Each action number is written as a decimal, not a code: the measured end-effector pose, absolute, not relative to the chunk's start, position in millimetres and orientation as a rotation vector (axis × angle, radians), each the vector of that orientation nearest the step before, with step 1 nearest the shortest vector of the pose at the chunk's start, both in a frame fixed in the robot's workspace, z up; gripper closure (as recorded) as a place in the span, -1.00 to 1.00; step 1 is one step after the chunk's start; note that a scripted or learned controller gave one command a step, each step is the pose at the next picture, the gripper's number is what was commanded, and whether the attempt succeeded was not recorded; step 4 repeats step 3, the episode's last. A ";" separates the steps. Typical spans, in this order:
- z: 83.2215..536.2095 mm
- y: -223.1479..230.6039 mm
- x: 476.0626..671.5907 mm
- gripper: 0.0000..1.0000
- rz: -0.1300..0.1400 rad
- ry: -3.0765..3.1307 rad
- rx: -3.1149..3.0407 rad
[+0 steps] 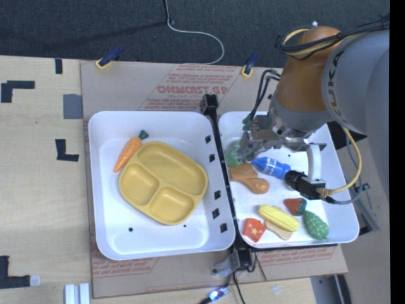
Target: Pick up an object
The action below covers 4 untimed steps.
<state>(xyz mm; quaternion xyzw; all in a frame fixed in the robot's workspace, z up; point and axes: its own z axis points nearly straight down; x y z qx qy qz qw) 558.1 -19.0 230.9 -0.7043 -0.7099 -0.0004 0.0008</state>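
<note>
From above, the tool (248, 145) is low in the right bin (342, 233), just above a green toy (233, 156) at its left wall; I cannot tell its state. Near it lie a blue bottle (271, 166) and a drumstick (249, 179) (corn (279, 218) sits nearer the front). The left bin (101, 189) holds a yellow tray (163, 181) and a carrot (128, 152).

Even, bright overhead light with soft shadows, mild glare on the white bins (101, 170), slightly soft focus.
</note>
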 end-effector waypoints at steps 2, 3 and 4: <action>214.5 49.6 584.3 1.00 0.005 -2.223 -2.218; 233.3 46.6 586.0 1.00 0.001 -2.223 -2.219; 233.3 46.6 586.0 1.00 0.001 -2.223 -2.219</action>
